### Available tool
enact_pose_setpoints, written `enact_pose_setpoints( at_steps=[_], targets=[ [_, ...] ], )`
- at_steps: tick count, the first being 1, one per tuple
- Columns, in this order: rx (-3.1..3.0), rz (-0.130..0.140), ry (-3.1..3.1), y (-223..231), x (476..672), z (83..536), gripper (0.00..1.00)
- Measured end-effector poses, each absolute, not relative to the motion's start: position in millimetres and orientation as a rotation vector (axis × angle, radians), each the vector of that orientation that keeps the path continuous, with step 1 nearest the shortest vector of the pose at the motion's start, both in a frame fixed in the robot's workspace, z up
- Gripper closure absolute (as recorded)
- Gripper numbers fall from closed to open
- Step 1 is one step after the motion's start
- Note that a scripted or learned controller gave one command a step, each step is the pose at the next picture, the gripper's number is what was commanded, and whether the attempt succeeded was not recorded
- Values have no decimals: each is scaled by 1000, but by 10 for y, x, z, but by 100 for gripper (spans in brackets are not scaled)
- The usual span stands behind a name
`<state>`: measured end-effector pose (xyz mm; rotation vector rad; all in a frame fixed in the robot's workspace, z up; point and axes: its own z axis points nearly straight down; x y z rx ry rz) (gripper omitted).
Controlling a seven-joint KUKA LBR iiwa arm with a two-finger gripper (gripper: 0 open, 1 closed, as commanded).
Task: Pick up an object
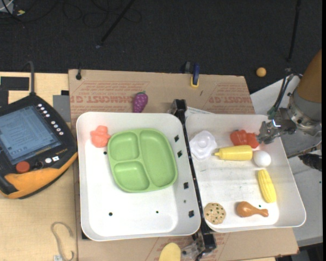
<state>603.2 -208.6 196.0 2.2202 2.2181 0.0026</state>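
Observation:
The right bin [233,192] holds several toy foods: a red pepper [242,138], a yellow squeeze bottle [234,154] lying on its side, a white egg [262,158], a corn cob [266,185], a brown drumstick [251,209], a cookie [214,213] and a white fried-egg piece [202,144]. My gripper [267,130] hangs over the bin's far right edge, just right of the red pepper and above the white egg. Nothing can be seen held in it.
The left bin [130,213] carries a green divided plate [141,159] and a pink toy [100,136]. Purple grapes [140,101] lie on the cardboard behind the bins, and a yellow lemon [170,252] lies in front. A teach pendant [27,140] rests at the far left.

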Motion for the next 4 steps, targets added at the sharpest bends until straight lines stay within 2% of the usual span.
enact_pose_setpoints(
  at_steps=[1, 4],
  targets=[
    [2220, 2, 2219, -2106, 6032, 2298, 100],
    [2221, -2, 2228, -597, 5910, 2190, 100]
  ],
)
